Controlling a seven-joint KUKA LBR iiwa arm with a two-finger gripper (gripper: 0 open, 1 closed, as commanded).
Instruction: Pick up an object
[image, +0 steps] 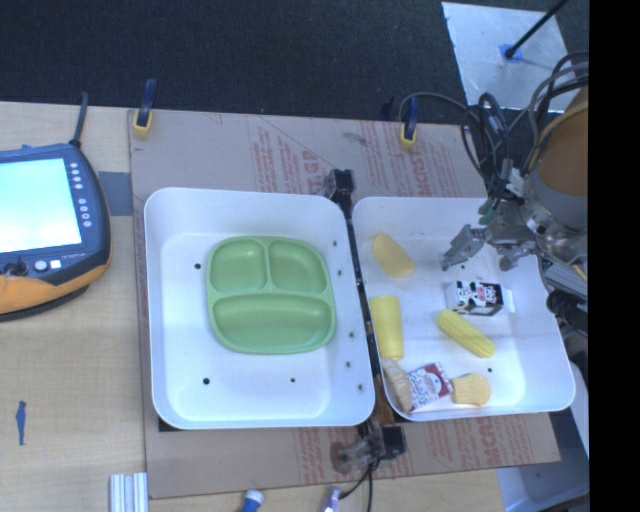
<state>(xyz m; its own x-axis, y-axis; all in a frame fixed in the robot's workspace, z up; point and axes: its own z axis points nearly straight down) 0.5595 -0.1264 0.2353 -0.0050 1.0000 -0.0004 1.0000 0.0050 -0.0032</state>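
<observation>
Saw a small black-and-white flat packet (478, 296) lying in the right shallow white bin (535, 400), near the middle. Saw a yellow toy corn cob (466, 333) just beside it, on the near side, lying at a slant. Found a red-and-white paper packet (428, 385) by the bin's near wall, with a small yellow-tan chunk (470, 389) touching its right end. Spotted a long yellow block (387, 326) along the bin's left wall and a round yellow lump (393, 256) farther back from it.

Saw the two-finger gripper (478, 262) hanging over the far part of that bin, just behind the black-and-white packet. Saw its fingers spread apart, with nothing between them. Could not tell if touching the packet or not.

Found a light green plastic plate with three sections (270, 295) in the middle of the left shallow white bin (170, 390). Saw both bins sitting side by side on a brown cardboard sheet (260, 150). Spotted a grey and orange screen pad (40, 225) on the bench to the left, well apart from the bins.
</observation>
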